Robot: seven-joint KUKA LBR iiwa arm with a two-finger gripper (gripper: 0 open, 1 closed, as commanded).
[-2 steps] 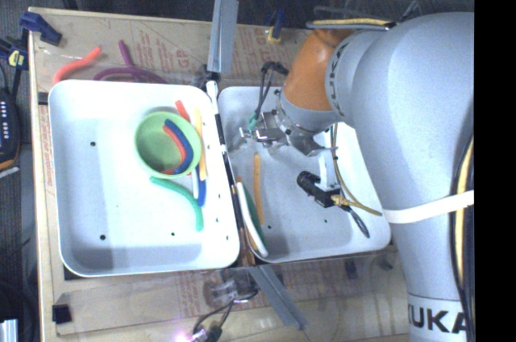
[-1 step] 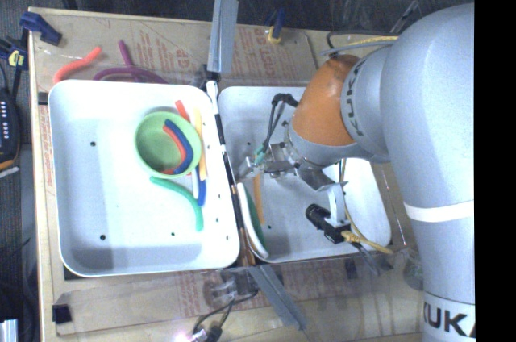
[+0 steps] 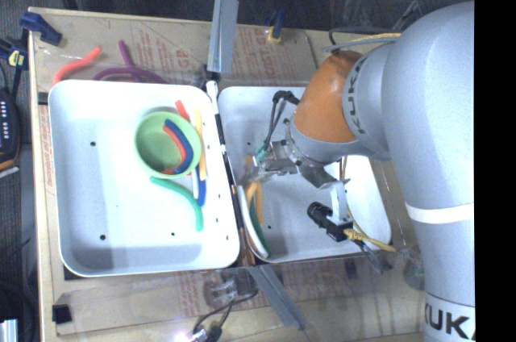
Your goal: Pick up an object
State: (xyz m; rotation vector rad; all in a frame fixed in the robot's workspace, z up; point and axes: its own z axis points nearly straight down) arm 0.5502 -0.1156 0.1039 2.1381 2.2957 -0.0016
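Reaching down into the right bin (image 3: 367, 195), the gripper (image 3: 260, 171) sits low by that bin's left wall, close over an orange and green piece (image 3: 255, 207) lying there. Whether it is open, or has hold of anything, I cannot tell; the wrist hides it. Nothing looks lifted yet, so the pick seems to be at the grasping stage, with closing and raising left. The left bin (image 3: 89, 203) holds a green bowl (image 3: 161, 143) and coloured strips.

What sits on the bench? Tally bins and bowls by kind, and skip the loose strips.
White bins: 2 (left bin, right bin)
Green bowl: 1
Total: 3
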